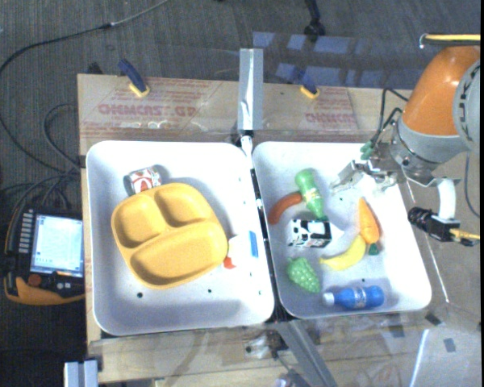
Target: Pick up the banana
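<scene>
Since the banana (pixel 347 253) below the gripper (pixel 356 172) looks light, stiff and smooth, its middle suits gripping; finger spread unclear.

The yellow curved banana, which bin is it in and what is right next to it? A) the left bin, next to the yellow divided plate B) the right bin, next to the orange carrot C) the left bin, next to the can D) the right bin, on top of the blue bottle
B: the yellow curved banana lies in the right white bin, with the orange carrot just above its upper tip.
</scene>
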Controlling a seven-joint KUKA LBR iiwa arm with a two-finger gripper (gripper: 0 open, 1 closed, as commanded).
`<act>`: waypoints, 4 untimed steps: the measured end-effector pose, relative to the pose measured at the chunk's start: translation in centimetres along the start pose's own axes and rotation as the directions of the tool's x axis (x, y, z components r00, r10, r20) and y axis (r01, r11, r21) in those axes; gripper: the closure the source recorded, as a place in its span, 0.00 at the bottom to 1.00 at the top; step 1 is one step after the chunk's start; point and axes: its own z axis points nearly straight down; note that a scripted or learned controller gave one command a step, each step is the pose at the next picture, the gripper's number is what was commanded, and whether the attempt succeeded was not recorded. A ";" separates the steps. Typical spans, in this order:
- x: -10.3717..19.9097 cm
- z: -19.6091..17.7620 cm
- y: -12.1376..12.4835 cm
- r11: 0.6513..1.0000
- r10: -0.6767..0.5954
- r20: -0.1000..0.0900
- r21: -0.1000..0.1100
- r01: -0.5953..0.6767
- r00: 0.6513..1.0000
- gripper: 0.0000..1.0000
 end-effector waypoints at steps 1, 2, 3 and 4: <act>-3.6 8.9 -4.9 0.994 0.108 -0.003 -0.004 -0.108 0.994 0.00; -0.2 9.2 -9.9 0.991 0.135 0.005 -0.019 -0.134 0.991 0.00; -0.2 8.2 -9.8 0.991 0.135 0.004 -0.020 -0.135 0.991 1.00; 6.0 -2.0 -6.4 0.957 0.289 0.003 0.000 -0.289 0.957 1.00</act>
